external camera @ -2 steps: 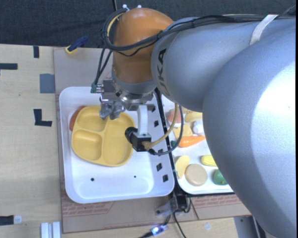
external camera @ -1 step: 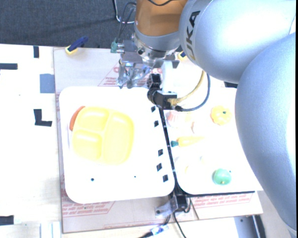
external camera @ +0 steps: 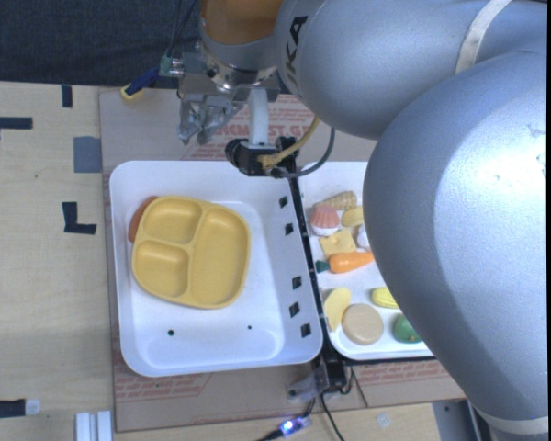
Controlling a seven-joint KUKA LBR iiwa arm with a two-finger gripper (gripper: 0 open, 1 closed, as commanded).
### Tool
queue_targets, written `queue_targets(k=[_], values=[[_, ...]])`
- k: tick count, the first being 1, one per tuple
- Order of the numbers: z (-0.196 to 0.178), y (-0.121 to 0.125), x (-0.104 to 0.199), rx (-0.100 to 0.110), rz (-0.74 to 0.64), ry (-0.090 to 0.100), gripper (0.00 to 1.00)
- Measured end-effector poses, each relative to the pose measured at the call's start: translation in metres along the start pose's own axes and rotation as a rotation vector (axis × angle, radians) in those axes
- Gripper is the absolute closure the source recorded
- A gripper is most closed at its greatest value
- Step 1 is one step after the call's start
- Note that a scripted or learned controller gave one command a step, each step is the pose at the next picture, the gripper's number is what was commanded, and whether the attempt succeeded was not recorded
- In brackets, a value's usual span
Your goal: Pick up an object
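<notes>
The hand [external camera: 205, 122] is hanging above the left bin's [external camera: 202, 352] far rim, gripping nothing; whether it is open I cannot tell. The yellow tray [external camera: 191, 251] is lying below; descending squarely over 1 edge seems wisest.

Arm [external camera: 441, 154]: smooth grey casing with a soft sheen, broad highlights on the curved shells; the band [external camera: 239, 7] above the wrist is glossy orange.

Gripper [external camera: 202, 122]: bare metal look, dull silver.

Left bin [external camera: 202, 347]: white plastic, smooth, semi-gloss, with rounded moulded corners. Right bin [external camera: 349, 347]: same white plastic.

Yellow tray [external camera: 191, 251], at 9 o'clock from the bin divider: matt plastic, smooth, moulded into compartments.

Toy foods: plastic look. The orange carrot [external camera: 351, 263] is slightly glossy; the beige disc [external camera: 362, 323] at 6 o'clock from it is matt.

Bench [external camera: 37, 274]: light wood-grain surface, matt. Under the bins lies brown matt cardboard [external camera: 147, 127].
</notes>
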State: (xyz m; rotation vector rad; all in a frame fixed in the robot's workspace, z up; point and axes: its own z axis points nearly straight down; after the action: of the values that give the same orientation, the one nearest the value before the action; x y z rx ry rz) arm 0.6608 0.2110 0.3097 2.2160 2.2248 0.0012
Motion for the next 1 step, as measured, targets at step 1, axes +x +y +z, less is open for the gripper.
queue_targets(k=[1], values=[[0.0396, -0.0385, -0.0259, 0.008, 0.004, -0.003, 1.0]])
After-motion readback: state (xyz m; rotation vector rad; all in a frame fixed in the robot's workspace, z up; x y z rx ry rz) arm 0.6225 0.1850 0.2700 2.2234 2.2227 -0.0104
